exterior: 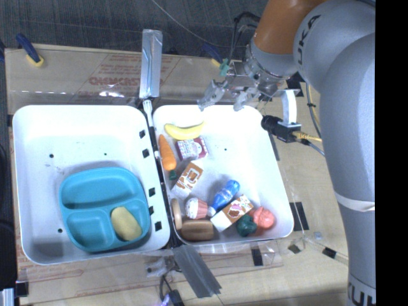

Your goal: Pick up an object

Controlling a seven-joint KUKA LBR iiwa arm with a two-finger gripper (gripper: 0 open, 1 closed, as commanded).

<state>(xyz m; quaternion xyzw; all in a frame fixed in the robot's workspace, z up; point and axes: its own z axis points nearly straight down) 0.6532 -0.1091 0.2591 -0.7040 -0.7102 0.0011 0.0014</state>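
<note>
Lying loose in the right bin [271, 164], not yet picked: a yellow banana [185, 131] near the far edge, an orange carrot [167, 153] along the left wall, a small pink-and-white carton [192, 148] just beside both. Crowding toward the near edge: an orange-and-white box [188, 177], a blue bottle [226, 193] leaning on a second printed box [233, 211], a red rounded piece [262, 218], a dark green piece [245, 228] half hidden behind that box, a brown roll [197, 230] against the near wall. Overlapping too tightly there to be telling every outline apart.

Hovering over the far rim of the right bin: the tool [224, 99], fingers standing apart, gripping nothing, well clear of the banana. Blurring somewhat at the fingertips. Running off the right edge: the grey arm [347, 75], cut off.

Sitting in the left bin [38, 132], toward the near edge: a blue divided tray [95, 193], carrying a yellowish potato [126, 224] in its near right compartment. Resting side by side on the table [95, 69].
</note>
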